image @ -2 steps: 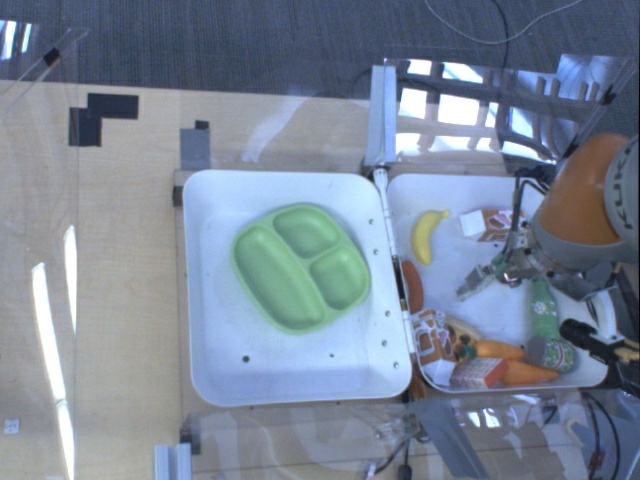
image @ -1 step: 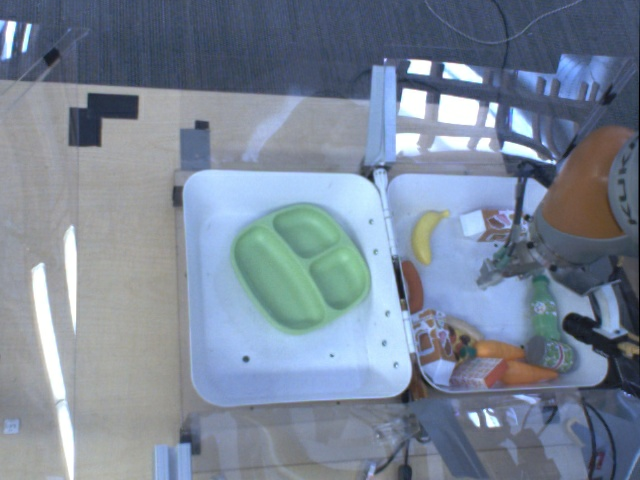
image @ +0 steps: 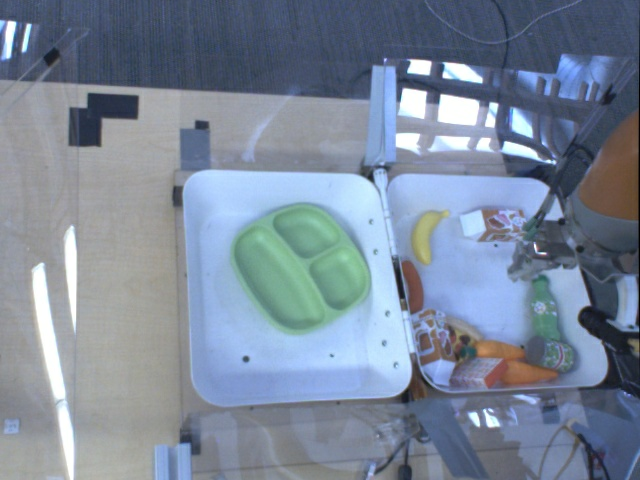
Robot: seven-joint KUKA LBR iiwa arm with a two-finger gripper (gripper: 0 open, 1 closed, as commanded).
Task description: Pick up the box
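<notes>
Right bin point(image: 480, 193): box point(image: 492, 224) lengthwise left-right.

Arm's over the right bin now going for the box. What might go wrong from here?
1. The tool hangs just above the green bottle, beside the box near the bin's far wall; a descent here might hit the bottle.
2. A second box lies at the near edge, crowded by carrots; targeting may confuse the two.
3. The banana sits near the far box, so a sideways push may nudge it.

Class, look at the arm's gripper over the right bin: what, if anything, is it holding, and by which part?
It cannot be told: the gripper sits above the green bottle, with no object visibly in it.
</notes>
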